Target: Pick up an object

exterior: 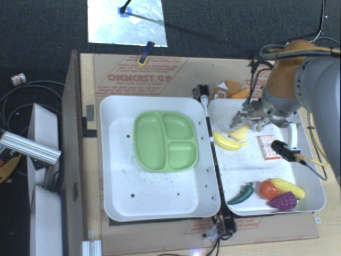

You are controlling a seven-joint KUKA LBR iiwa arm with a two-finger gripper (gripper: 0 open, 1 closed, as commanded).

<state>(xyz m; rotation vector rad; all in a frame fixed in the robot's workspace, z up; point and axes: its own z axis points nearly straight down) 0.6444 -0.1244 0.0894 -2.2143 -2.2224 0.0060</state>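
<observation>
"CHEMCAST GP" on cardboard sheet (139,77) (red print)

Arm (314,84) cut off at right edge

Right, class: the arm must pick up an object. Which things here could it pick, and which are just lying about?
Could be picked, right bin:
banana
red box
green pepper
tomato
corn
purple grapes

Lying about:
green divided plate in the left bin
foil sheet
cables

Two white bins (122,207) — one green tray (164,141), one banana (227,142), one corn cob (287,186).
</observation>
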